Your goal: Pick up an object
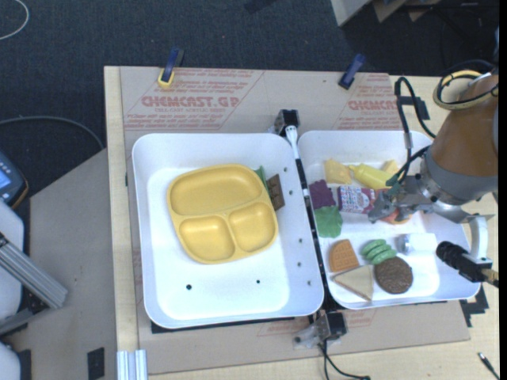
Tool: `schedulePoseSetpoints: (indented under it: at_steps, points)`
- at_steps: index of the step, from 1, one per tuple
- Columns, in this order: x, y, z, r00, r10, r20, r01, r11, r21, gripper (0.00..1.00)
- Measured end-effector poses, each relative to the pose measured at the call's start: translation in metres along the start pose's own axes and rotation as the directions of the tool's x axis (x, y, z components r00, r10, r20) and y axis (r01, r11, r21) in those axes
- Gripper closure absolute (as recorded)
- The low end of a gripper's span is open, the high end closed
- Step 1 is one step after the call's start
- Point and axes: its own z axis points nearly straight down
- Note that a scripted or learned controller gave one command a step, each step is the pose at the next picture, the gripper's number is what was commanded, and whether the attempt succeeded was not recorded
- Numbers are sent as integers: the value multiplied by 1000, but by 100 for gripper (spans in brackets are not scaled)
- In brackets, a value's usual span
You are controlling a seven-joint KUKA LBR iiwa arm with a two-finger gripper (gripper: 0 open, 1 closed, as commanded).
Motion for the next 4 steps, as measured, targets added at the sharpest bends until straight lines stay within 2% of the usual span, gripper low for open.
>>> schedulePoseSetpoints:
  at_steps: [1,2,3,4]
  points:
    - [2,2,-64,1000,-1,0,1,1000,-4,100]
    - [3,3,-66,1000,-1,-1,1,1000,2,100]
    - [55,18,-57,1000,-6,-3,6,1000,4,100]
    - [114,43,-54,1000,-7,-4,7,1000,2,100]
